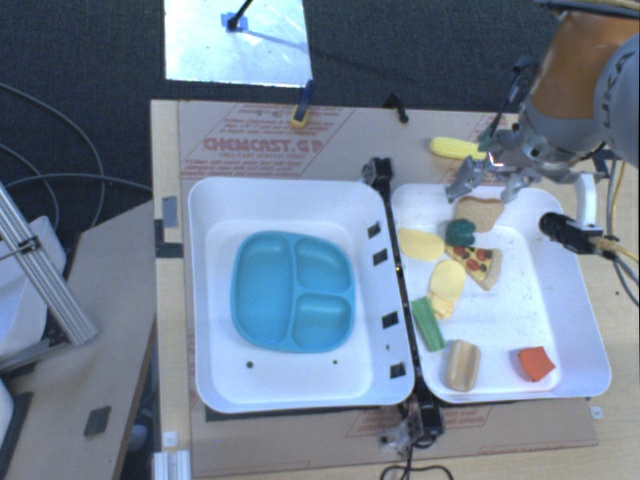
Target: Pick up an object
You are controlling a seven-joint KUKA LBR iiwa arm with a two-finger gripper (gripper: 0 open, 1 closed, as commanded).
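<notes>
Our tool (488,180) hangs with fingers spread and nothing held, just above the toast slice (478,211). Below it, a teal piece (461,232) and pizza slice (476,263) crowd together; we risk nudging neighbours or closing on air.

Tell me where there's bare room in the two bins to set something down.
Left bin: bare white floor rings the blue divided plate, widest along its near edge. Right bin: open between the pizza slice and orange block. Crowded down its left side, around the green piece.
</notes>
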